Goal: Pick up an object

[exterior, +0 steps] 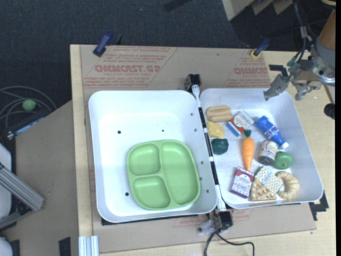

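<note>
My gripper (288,89) hangs over the back right corner of the right bin (303,121), open, with nothing between its fingers. Below it and to the left lie several small toys: a tan bread roll (219,113), a yellow block (216,129), a dark green piece (219,145), an orange carrot (248,151), a blue bottle (268,128), a small can (268,151), a green apple (284,160), a red box (242,182), a waffle (266,184) and a pretzel-like ring (290,184).
The left bin (106,121) holds a green divided plate (161,173). Clamps sit between the bins at the back (193,81) and front (221,219). Blue clips (103,44) hold the cardboard at the bench's far edge.
</note>
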Controlling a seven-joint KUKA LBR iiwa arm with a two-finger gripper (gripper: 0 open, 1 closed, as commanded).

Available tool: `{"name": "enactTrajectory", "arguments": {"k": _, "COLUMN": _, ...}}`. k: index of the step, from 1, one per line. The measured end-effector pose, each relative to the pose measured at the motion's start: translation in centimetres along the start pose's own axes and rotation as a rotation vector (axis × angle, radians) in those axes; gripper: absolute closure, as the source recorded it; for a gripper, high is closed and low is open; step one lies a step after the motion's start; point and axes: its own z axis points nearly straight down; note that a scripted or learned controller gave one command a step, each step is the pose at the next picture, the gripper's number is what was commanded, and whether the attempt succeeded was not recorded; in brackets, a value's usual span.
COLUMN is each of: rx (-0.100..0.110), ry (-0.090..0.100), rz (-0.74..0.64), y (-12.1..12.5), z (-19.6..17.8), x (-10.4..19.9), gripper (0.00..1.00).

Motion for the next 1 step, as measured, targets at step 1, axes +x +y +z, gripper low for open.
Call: {"name": "enactTrajectory", "arguments": {"k": 1, "rx": -0.017, "ry": -0.006, "rz": -0.001, "y": -2.14, "z": 13.48, "x": 1.17, "gripper": 0.00}}
